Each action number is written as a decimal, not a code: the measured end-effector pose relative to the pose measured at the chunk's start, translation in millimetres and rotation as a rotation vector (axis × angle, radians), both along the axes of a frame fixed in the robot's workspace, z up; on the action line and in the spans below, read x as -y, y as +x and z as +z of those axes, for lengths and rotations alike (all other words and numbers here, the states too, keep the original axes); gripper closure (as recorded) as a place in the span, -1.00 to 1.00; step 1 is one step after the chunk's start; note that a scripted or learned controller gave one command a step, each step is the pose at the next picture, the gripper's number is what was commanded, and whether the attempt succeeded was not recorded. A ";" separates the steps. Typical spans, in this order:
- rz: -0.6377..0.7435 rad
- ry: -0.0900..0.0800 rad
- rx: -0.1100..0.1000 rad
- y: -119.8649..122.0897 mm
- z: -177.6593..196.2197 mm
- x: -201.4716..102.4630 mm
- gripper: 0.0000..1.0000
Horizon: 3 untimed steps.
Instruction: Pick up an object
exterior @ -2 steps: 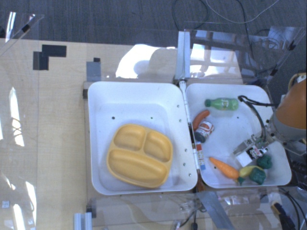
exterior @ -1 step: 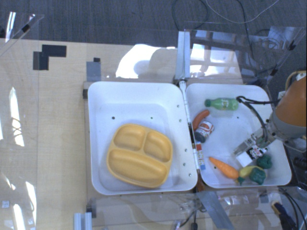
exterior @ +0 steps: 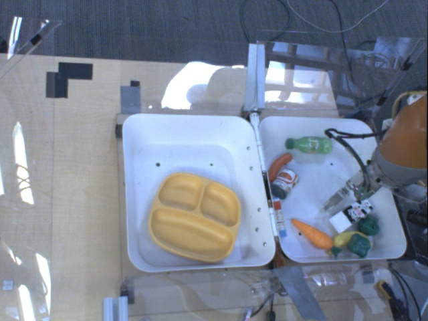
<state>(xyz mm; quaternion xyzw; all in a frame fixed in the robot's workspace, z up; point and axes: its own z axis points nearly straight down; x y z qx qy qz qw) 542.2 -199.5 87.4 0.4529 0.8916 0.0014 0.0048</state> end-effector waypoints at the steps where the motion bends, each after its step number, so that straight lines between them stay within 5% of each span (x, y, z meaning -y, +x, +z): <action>1: 0.043 0.001 0.001 3.4 -0.1 4.6 -1.00; 2: 0.071 0.000 0.001 91.0 -1.0 4.4 -1.00; 3: 0.017 0.001 -0.017 118.4 -2.2 -5.5 -1.00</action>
